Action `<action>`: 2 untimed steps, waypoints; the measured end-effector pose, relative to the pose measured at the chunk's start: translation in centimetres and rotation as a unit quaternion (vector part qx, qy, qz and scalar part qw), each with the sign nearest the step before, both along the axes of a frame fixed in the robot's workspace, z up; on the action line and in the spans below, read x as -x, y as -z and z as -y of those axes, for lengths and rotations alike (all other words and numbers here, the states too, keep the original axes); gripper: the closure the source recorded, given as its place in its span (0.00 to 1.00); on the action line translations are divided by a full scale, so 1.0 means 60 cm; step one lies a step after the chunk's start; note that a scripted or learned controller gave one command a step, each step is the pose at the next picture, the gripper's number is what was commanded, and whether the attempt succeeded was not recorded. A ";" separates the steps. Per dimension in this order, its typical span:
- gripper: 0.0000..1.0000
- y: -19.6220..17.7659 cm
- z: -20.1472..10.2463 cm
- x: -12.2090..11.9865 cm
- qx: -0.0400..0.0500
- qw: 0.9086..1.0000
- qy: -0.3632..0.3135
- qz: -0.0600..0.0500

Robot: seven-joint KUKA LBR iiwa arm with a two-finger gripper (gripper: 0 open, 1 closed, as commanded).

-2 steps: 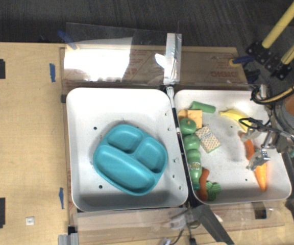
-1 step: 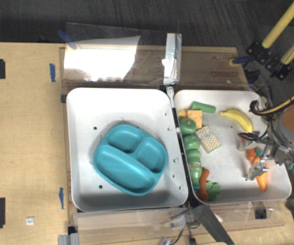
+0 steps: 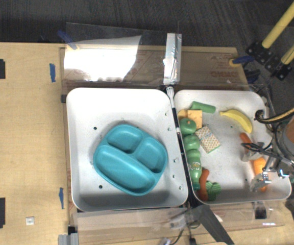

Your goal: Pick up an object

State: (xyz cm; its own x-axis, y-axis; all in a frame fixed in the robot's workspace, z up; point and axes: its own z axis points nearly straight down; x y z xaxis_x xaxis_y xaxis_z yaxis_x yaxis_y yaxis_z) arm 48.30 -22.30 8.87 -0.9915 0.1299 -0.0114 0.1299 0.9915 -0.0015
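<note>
My gripper (image 3: 263,176) is down in the right bin (image 3: 223,160), near-right corner, close to the wall. Can't tell if it's spread or pressed together; the metal bits and cables blur into one clump. There's an orange piece (image 3: 259,163) touching or just beside it, w/ another orange-red bit (image 3: 245,137) slightly farther. I can't see anything actually pinched, so I won't claim a hold.

Risks from here, as I judge it:
- Orange piece sits tight to the bin wall, so there's poor room on the wall side & I could nudge it instead of trapping it.
- If I lift w/ only an edge caught, it prob slips out.
- Cables hang near the tool and could snag or drag smth.
- The pile along the left wall is packed together, so going there risks catching two things or none.

Count, as far as I can tell:
- Bins: 2, side by side on the counter (image 3: 19,137).
- Left bin (image 3: 86,111): 1 teal divided tray (image 3: 130,158), 3 compartments.
- Right bin: 1 banana (image 3: 237,118) far-right; 1 green block (image 3: 202,106) at far edge; 1 tan square (image 3: 194,118) just beside it; 1 speckled block (image 3: 208,139); a column of green pieces (image 3: 191,147) down the left wall, approx 3, hard to separate; 1 carrot-like thing (image 3: 206,185) w/ green top at near-left.
- Orange bits near me: 2, maybe more hidden by the tool.
</note>
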 end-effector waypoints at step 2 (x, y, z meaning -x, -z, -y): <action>0.00 0.000 0.002 -0.001 0.002 0.997 -0.073 0.001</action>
